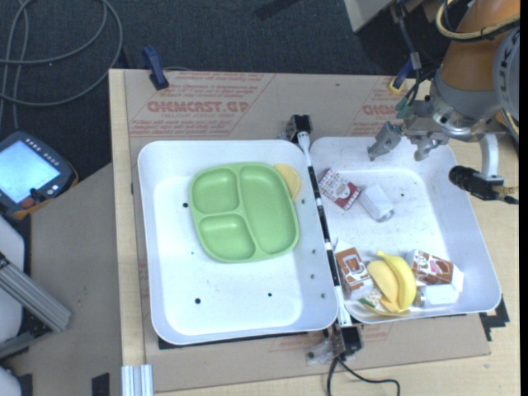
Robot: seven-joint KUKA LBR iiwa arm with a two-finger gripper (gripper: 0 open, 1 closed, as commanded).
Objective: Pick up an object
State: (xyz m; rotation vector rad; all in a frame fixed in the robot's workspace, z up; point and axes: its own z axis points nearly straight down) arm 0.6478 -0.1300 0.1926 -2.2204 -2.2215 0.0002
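On the desk, the left bin (165,304) holds a green divided plate (245,211). In the right bin (470,246), a red-and-white packet (338,188) and a pale grey block (377,201) lie down-left of the gripper (407,144), which hovers at the far rim, fingers apart and holding nothing. The banana (394,280) is well nearer the front.

The arm (483,48) is cut off by the top and right edges. A yellow object (289,180) lies largely hidden under the green divided plate (245,211). The print on the small cartons (353,271) is too small to read. A screen device (29,174) is cropped at the left edge.
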